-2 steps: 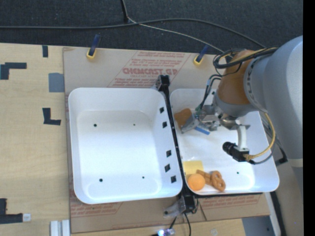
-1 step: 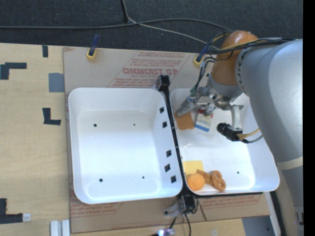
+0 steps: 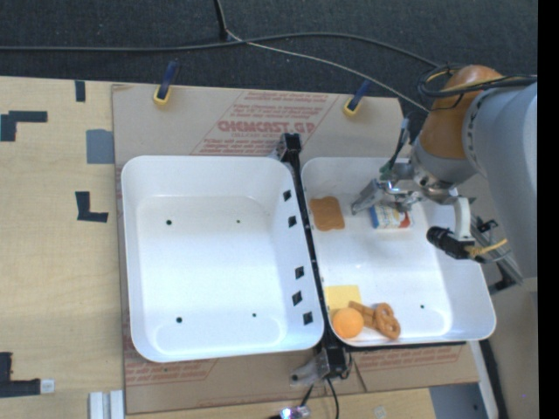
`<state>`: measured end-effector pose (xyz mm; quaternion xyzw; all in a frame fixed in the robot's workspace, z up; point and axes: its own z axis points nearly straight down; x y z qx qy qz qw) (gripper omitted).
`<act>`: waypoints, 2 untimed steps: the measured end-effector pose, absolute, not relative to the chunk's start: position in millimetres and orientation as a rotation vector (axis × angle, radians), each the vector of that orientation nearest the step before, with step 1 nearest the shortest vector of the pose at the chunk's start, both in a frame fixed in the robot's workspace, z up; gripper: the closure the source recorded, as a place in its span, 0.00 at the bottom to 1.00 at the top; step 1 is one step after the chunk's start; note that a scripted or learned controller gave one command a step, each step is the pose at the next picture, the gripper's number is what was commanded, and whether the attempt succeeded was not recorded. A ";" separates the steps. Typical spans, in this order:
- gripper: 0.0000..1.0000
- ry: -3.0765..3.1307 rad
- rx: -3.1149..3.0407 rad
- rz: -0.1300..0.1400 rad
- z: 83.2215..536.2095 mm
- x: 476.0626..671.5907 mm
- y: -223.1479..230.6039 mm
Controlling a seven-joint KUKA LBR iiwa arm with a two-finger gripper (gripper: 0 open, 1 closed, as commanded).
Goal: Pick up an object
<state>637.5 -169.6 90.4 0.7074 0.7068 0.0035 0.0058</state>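
The grey robot arm with the orange band reaches into the right white plastic bin (image 3: 454, 317), and its gripper (image 3: 389, 201) hangs low over a small white packet with red and blue marks (image 3: 390, 219) near the back of that bin. I cannot tell if the jaws are spread or pressed together. The packet looks flat and slippery, so the jaws might slide off it or push it away. Just beside it lies a flat brown toast-shaped piece (image 3: 327, 214). Near the front sit a smooth round orange ball (image 3: 348, 323), a bumpy brown pretzel-shaped toy (image 3: 382, 318) and a flat yellow square (image 3: 342, 297). The left white plastic bin (image 3: 210, 251) sits beside it on the counter.
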 end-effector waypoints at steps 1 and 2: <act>0.00 2.214 2.210 0.006 90.5 637.8 -168.5; 0.00 2.216 2.207 0.012 90.8 635.0 -171.2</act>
